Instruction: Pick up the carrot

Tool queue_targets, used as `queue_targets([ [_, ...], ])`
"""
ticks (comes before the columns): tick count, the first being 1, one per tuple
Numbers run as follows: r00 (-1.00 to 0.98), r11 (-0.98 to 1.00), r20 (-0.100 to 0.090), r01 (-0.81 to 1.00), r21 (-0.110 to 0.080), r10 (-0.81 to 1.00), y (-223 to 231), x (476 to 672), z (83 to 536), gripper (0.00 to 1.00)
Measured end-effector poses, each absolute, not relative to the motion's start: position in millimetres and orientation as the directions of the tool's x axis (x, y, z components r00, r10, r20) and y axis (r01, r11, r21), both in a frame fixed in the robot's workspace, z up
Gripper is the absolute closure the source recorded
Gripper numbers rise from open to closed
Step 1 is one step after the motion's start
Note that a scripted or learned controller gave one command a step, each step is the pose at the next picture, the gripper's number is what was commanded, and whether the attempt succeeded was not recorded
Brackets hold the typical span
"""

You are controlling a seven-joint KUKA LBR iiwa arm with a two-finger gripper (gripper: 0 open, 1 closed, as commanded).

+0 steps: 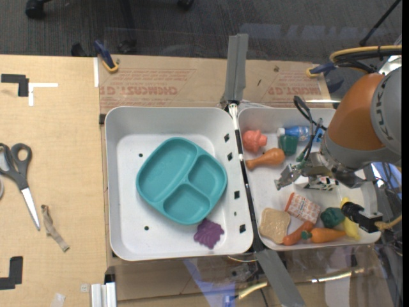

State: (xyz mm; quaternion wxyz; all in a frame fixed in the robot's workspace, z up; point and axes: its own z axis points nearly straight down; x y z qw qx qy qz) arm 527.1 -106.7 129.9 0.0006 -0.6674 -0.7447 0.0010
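Carrot (327, 235) lying on its side along the near edge of the right bin (268, 117), between a slice of bread (274, 225) to its left and a yellow piece (352, 228) to its right, just near of a dark green item (331, 217). Gripper (295, 177) hanging over the middle of the same bin, far of the carrot and apart from it; cannot tell how the claw stands. Left bin (118, 184) carrying a teal divided plate (182, 180) and purple grapes (208, 233).

Plate (182, 179) in left bin (118, 190); carrot (327, 235) in right bin (255, 117).
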Motion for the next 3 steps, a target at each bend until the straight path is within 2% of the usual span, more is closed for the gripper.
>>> queue_targets([
  [1,-0.119,0.119,-0.001,0.993,-0.002,0.993,-96,583.2,105,0.0],
  [2,-0.065,0.065,-0.002,0.998,-0.001,0.998,-97,617.7,92,0.0],
  [3,-0.069,0.069,-0.003,0.998,-0.005,0.998,-97,617.2,100,1.0],
])
